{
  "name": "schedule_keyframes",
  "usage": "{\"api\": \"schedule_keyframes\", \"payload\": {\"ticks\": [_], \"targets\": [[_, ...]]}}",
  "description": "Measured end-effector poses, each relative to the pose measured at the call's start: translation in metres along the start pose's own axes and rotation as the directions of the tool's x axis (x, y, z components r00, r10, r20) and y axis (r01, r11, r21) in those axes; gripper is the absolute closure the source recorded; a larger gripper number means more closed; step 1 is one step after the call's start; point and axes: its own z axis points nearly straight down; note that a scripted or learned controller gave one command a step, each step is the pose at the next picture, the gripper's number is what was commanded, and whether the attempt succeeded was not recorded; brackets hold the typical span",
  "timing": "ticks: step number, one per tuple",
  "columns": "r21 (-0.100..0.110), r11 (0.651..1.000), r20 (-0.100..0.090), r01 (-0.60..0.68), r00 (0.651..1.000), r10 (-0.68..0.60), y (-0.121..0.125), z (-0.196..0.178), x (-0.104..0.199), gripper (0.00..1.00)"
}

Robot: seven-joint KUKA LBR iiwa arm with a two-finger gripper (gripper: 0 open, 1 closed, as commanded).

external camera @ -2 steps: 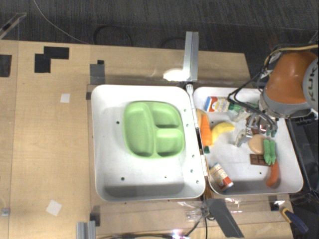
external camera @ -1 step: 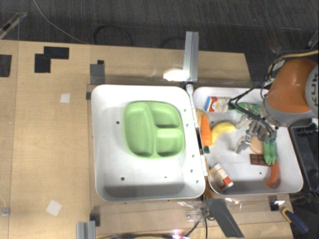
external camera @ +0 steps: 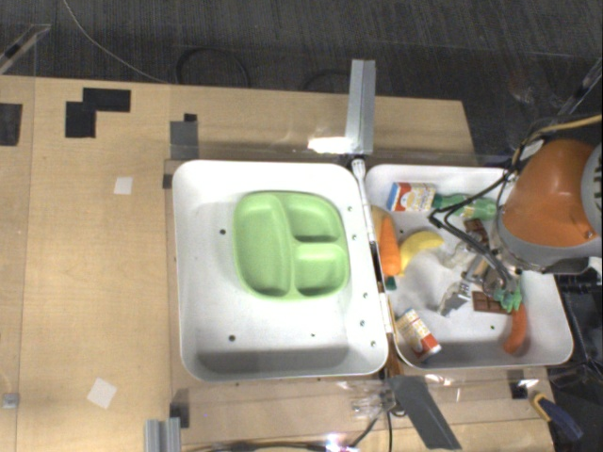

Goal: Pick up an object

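Tool (external camera: pixel 468 288) low in right bin (external camera: pixel 556 347) near lemon (external camera: pixel 421 245), finger state impossible to tell.

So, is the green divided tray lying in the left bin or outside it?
In it: the green divided tray lies flat inside the left bin, white floor visible all around it.

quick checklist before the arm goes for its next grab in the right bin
1. Gripper over the right bin, not the left: ok.
2. Something between its fingers: cannot tell, cables and wrist clutter the view.
3. Targets present: ok, carrot, yellow piece, small carton, small can and sausage lie in the right bin.
4. Items well spaced: not ok, carrot and yellow piece touch at the divider.
5. Green tray in the left bin, away from the gripper: ok.
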Motion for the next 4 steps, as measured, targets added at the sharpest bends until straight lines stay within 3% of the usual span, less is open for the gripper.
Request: {"api": "schedule_keyframes", "payload": {"ticks": [1, 2, 3, 4], "targets": [[-0.001, 0.896, 0.001, 0.445, 0.896, -0.445, 0.042, 0.001, -0.026, 0.0], [0.001, 0.85, 0.001, 0.526, 0.85, -0.526, 0.07, 0.001, -0.02, 0.0], [0.0, 0.81, 0.004, 0.586, 0.81, -0.586, 0.063, 0.0, 0.003, 0.0], [-0.001, 0.837, -0.005, 0.547, 0.837, -0.547, 0.022, -0.01, -0.025, 0.0]]}}
